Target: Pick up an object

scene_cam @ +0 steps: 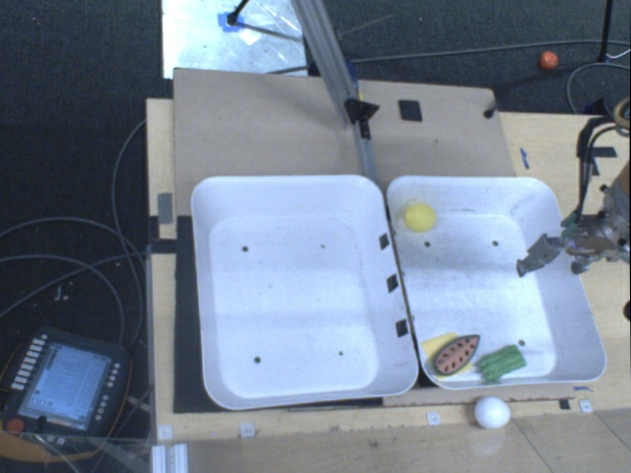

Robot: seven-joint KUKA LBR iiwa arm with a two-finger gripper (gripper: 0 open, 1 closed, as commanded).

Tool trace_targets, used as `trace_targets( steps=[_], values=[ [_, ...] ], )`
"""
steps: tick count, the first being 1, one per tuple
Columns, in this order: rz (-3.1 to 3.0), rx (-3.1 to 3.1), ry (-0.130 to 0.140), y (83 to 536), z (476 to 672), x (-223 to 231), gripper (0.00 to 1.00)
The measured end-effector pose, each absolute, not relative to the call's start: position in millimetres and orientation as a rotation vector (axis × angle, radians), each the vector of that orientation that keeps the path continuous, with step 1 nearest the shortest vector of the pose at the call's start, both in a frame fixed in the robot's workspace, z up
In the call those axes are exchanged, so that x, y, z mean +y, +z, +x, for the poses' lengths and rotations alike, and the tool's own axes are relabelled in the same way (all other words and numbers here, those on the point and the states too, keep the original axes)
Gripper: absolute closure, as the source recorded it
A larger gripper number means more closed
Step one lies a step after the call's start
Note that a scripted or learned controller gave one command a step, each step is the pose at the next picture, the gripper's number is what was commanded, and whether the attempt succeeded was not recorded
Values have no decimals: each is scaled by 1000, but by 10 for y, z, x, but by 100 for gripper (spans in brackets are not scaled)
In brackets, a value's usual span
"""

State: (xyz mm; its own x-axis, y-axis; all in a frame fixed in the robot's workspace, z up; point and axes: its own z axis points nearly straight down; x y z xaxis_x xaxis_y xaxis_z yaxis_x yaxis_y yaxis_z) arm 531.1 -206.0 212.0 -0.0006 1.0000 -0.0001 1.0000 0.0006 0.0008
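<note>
The right bin [552, 200] holds a yellow ball [420, 217] near its far left corner. At its near edge lie a reddish-brown oval piece on a yellow slice [455, 354] and a green object [501, 362]. My gripper [555, 260] hovers over the right side of this bin, well apart from all three. Its fingers stand open with nothing between them.
The left bin [212, 210] sits beside the right one. A white ball [492, 412] rests on the bench just outside the right bin's near edge. A metal pole [330, 47] slants down to the bins' far side. A teach pendant [64, 382] lies at the lower left.
</note>
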Motion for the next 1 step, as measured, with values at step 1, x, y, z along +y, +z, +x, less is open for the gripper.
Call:
trace_targets(
  steps=[1],
  values=[
    [2198,2242,2,2254,5653,-2020,0]
  ],
)
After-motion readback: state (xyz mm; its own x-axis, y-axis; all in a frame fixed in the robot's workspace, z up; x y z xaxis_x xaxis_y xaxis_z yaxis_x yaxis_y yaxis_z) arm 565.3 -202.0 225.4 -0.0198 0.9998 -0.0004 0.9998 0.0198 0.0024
